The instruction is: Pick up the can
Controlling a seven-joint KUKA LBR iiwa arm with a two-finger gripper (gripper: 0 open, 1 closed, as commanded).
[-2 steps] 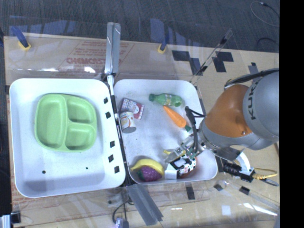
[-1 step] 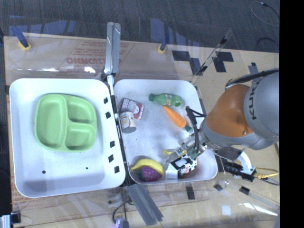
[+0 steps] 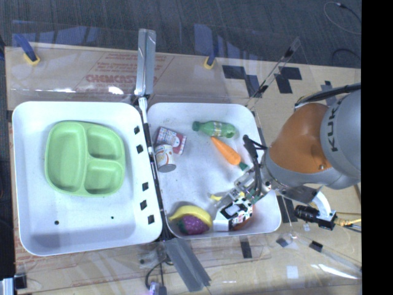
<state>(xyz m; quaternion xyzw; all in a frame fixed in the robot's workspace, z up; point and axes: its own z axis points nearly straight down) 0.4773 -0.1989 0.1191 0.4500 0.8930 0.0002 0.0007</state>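
The can (image 3: 165,157) lies on its side by the right bin's (image 3: 202,110) left wall, next to a packet (image 3: 171,138). The gripper (image 3: 241,203) sits low near the front-right corner, well apart from the can, over small clutter; jaw state can't be told.

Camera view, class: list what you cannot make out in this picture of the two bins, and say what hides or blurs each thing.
1. Gripper: too small and cluttered to tell how it is set.
2. Can: label print too small to read.
3. Items under the gripper near the right bin's lower corner: partly covered by it, not identifiable.
4. Arm: cut off by the right edge.
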